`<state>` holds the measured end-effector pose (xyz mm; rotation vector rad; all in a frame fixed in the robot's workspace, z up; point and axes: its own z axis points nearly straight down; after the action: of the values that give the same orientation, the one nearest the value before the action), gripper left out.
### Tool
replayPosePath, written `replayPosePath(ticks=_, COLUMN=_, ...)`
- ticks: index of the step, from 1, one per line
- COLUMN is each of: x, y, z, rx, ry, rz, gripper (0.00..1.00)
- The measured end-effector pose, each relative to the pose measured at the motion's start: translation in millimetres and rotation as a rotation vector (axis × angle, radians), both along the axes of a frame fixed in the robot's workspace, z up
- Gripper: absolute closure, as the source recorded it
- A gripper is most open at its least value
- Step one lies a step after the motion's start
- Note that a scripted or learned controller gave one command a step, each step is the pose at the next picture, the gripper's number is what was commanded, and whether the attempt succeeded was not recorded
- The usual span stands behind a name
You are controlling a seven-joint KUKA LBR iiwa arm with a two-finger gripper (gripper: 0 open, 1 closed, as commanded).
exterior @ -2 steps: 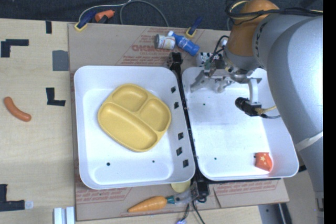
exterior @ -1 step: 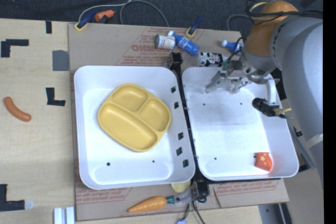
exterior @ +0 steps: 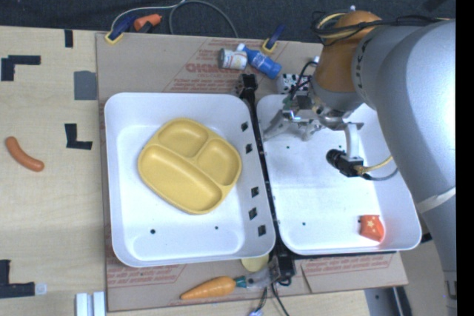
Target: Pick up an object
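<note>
A small red-orange object (exterior: 371, 227) lies in the near right corner of the right bin (exterior: 326, 226). A yellow divided plate (exterior: 191, 164) rests in the left bin (exterior: 126, 122). My gripper (exterior: 290, 131) hangs over the far left part of the right bin, close to the wall between the two bins. It is open, and nothing sits between its fingers. The red-orange object lies well apart from it, toward the near right.
Outside the bins lie a toy carrot (exterior: 209, 288) at the front, a sausage-like piece (exterior: 24, 154) far left, and a white and blue bottle (exterior: 252, 59) behind. A black cable fitting (exterior: 346, 161) hangs from the wrist. The grey arm (exterior: 415, 107) covers the right side.
</note>
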<state>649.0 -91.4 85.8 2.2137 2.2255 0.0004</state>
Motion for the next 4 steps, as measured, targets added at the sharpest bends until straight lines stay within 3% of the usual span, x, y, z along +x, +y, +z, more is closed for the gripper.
replayPosePath(ticks=1, x=20.5, y=-11.8, z=-0.3, rx=0.002, ry=0.0, rz=-0.002, gripper=0.0)
replayPosePath(ticks=2, x=20.6, y=-11.0, z=10.2, rx=0.001, ry=-0.001, rz=-0.001, gripper=1.0)
replayPosePath(ticks=3, x=20.6, y=-11.2, z=10.2, rx=0.001, ry=-0.001, rz=-0.001, gripper=0.0)
replayPosePath(ticks=4, x=19.3, y=-7.1, z=-0.6, rx=-0.001, ry=0.003, rz=-0.004, gripper=0.0)
